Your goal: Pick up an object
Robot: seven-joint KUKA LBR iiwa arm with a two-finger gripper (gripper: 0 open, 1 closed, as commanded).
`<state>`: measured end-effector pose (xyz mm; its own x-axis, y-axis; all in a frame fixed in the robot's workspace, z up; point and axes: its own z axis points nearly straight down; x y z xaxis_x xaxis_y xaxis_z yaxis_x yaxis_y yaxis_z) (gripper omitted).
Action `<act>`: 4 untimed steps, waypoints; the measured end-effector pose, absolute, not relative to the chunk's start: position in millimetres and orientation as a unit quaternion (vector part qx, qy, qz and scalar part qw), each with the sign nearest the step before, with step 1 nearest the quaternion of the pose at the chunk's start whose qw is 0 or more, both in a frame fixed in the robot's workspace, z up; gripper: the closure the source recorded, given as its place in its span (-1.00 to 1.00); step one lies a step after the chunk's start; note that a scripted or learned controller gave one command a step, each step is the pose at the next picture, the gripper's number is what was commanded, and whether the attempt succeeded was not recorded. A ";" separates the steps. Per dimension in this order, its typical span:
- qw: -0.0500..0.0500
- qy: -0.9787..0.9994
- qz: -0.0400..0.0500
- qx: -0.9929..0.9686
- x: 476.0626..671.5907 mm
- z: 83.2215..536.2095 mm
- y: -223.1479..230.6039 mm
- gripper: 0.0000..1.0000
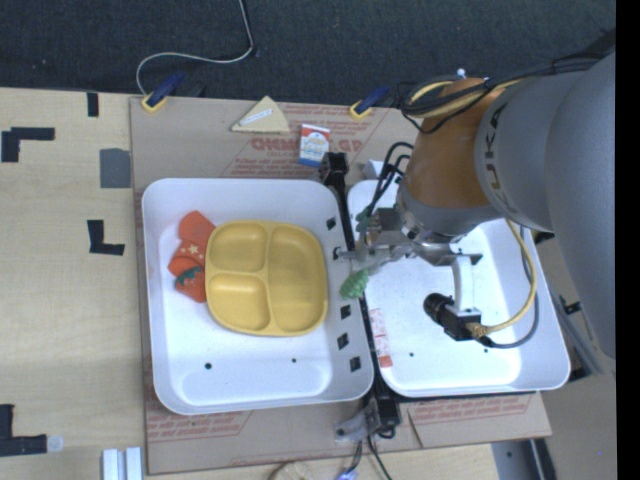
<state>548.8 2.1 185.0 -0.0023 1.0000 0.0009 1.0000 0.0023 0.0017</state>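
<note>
A small green object (355, 285) sits at the left edge of the right bin (470, 368), by the divider between the two bins. My gripper (373, 253) hangs just above it, touching or nearly touching its top; the wrist hides how the contact stands. In the left bin (180, 368) lies a yellow divided plate (268, 276). An orange and red toy food piece (190, 253) lies against the plate's left side.
The arm's grey and orange body (470, 168) covers the right bin's upper half. A black connector on a yellow cable (450, 316) hangs over that bin. A small red and white box (314, 145) and a tan wedge (262, 116) lie behind the bins.
</note>
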 end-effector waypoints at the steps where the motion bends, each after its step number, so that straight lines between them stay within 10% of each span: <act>1: -0.001 0.708 -0.001 0.706 512.4 207.5 51.4 1.00; 2: -0.001 0.708 -0.001 0.706 512.4 207.4 51.1 -1.00; 4: -0.001 0.708 -0.001 0.707 483.5 183.9 17.6 -1.00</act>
<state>483.5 17.6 183.9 -0.0015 1.0000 0.0005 1.0000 0.0015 -0.0020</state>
